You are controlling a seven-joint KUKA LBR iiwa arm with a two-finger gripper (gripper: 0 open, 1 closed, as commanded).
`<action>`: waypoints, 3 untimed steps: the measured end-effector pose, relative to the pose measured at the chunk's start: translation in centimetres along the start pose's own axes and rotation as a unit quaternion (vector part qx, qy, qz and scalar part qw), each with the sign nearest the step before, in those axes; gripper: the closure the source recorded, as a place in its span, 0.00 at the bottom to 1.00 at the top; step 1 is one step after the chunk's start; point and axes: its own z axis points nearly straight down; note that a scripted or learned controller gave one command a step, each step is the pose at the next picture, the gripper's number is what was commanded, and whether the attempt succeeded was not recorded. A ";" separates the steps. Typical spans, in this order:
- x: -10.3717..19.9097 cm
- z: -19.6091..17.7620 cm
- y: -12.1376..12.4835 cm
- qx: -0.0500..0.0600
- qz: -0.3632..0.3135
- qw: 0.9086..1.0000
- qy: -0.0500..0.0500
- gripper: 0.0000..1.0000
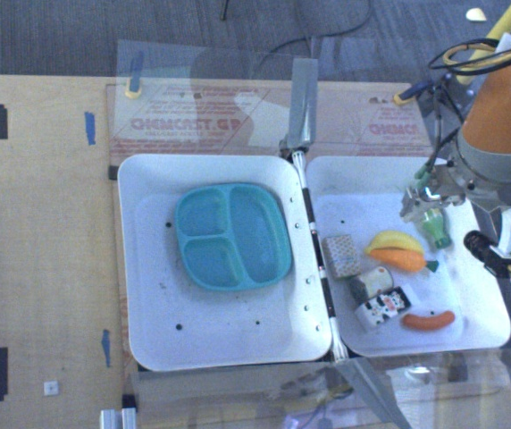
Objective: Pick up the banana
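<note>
The yellow banana (395, 239) lies in the right bin (488, 333), near its middle, resting against an orange carrot (400, 259) just in front of it. My gripper (427, 195) hangs over the back right part of that bin, up and to the right of the banana and apart from it. A small green bottle-like object (435, 228) sits directly below the gripper, to the right of the banana. Nothing shows whether the gripper touches the green object.
A grey sponge-like block (340, 255), a grey cup-like piece (373, 281), a black-and-white toy (385, 307) and a red sausage (430, 320) also lie in the right bin. A teal divided plate (234, 236) lies in the left bin (148, 329). Cables hang by the arm (501, 114).
</note>
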 end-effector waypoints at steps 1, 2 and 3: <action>0.3 5.0 1.3 0.001 0.004 1.000 0.001 1.00; 0.3 5.0 1.3 0.001 0.004 1.000 0.001 0.00; 1.9 9.8 0.7 -0.003 -0.071 0.997 -0.001 0.00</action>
